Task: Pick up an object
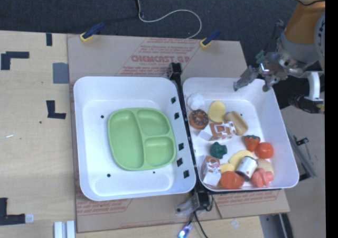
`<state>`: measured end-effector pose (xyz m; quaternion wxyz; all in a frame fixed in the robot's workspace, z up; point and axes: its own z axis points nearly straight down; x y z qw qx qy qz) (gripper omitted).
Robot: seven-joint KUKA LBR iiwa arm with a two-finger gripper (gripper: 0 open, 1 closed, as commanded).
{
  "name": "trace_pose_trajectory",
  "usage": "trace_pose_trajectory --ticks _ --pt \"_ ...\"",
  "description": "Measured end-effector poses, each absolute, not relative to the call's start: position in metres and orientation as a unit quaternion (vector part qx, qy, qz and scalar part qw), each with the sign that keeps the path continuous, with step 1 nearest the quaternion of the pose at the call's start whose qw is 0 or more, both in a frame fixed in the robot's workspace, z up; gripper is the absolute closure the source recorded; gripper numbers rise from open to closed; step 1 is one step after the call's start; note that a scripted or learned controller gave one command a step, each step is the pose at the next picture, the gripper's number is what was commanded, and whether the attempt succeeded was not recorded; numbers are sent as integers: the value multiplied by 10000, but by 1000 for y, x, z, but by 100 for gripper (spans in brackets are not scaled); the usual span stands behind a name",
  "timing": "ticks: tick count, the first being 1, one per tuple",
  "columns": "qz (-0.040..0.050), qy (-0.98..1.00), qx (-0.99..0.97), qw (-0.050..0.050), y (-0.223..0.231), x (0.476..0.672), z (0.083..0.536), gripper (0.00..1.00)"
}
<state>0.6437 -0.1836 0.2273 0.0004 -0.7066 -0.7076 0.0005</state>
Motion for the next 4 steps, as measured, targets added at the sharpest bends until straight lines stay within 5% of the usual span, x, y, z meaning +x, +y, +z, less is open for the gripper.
trace_pose_trajectory --ticks 1,2,3,4 --pt "26 -7075 -7066 54 -134 562 189 0" --pt "2 -7092 -7050 32 -67 481 229 0" --pt "-9 -7111 -7031 13 16 484 247 0" --pt "13 -7085 -7057 17 11 483 256 100"
